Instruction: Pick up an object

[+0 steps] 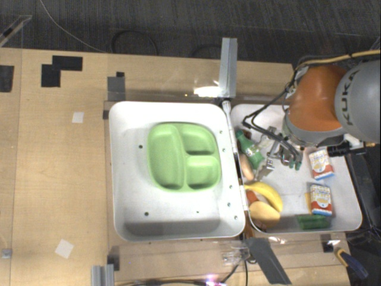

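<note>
Starting at the left, the wide white plastic bin [128, 207] carries only a pale green moulded tray with three compartments [183, 156], lying flat near its middle; it reads as the drop-off side, kept open so anything lifted has a plain landing place. A thin raised wall separates it from the right white bin [351, 210], where the pickable things crowd together. Against that bin's left wall a green crinkled packet [250, 151] lies far, a yellow banana [266, 193] sits near beside a rounded orange-tan fruit [264, 211], and a flat dark green piece [312, 221] rests along the near wall. Two small red, white and blue cartons [321, 164] stand toward the right side, one nearer than the other. The gripper [269, 164] is low over the left cluster, just beside the green packet and above the banana, probably lining up on one of them. Whether its grasp is closed or slack I cannot tell; nothing is visibly held.
</note>
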You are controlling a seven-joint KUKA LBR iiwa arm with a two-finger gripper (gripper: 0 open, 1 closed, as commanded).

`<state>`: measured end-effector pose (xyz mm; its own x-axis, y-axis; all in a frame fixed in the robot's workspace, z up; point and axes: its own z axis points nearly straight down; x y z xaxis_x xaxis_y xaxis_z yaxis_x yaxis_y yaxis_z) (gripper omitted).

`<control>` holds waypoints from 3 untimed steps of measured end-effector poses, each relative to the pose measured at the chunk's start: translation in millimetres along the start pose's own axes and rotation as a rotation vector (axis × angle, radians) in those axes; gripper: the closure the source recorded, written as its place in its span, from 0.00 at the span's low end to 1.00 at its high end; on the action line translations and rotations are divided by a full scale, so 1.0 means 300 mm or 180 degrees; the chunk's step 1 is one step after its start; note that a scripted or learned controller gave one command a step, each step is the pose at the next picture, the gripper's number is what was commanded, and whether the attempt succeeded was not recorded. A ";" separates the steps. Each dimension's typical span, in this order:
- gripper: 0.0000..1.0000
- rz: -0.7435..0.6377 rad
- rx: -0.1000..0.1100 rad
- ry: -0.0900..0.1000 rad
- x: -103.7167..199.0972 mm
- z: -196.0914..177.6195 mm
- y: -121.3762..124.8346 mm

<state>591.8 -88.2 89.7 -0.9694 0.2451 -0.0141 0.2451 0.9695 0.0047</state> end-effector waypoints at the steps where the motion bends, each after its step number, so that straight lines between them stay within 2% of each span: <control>1: 0.00 -0.0070 0.0006 0.0003 -0.076 0.003 0.023; 2: 0.00 -0.0309 0.0007 0.0005 -0.125 0.005 0.004; 3: 0.00 -0.1034 0.0011 0.0005 -0.156 0.005 -0.159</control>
<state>625.5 -145.9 88.7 -0.9969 -0.0770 -0.0126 -0.0770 0.9970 -0.0031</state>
